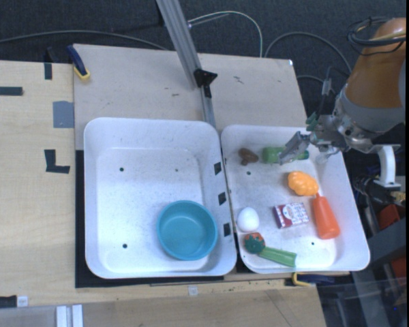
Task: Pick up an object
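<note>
My gripper (291, 150) hangs over the back of the right bin (347, 251), low above a small green piece (269, 155) whose right end it partly covers. Whether that piece is gripped cannot be made out. Left of the green piece lies a brown lump (248, 156). Just below the gripper sits an orange-yellow round piece (303, 183). Further forward are an orange carrot-like piece (325, 217), a red-and-white box (290, 215), a white egg (247, 219) and a green stalk with a red end (267, 252).
In the left bin (109, 155) a blue bowl (186, 229) stands at the front right. A grey metal pole (180, 29) slants from the top down to the divide between the bins. The arm's orange band (378, 67) is at the right.
</note>
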`<state>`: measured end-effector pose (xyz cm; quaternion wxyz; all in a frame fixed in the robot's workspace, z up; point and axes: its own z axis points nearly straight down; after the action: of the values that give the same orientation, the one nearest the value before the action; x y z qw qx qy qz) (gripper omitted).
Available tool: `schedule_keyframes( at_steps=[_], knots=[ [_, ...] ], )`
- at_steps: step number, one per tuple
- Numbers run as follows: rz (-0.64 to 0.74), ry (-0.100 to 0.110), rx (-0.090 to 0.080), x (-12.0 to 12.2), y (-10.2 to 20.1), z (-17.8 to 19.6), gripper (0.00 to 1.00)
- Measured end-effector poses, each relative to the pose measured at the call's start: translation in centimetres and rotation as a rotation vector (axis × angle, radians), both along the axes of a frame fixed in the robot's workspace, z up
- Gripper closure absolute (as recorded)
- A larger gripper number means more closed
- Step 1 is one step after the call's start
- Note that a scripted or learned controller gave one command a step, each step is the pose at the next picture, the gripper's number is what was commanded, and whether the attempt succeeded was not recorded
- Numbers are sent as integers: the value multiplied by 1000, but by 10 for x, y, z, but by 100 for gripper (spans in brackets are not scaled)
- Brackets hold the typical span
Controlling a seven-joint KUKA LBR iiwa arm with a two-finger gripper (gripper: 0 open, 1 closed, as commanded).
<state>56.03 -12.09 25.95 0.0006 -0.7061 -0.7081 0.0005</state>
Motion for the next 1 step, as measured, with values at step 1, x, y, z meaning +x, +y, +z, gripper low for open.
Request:
schedule_keyframes(
  at_steps=[1],
  knots=[
    [0,0,0,0,0,0,0]
  ],
)
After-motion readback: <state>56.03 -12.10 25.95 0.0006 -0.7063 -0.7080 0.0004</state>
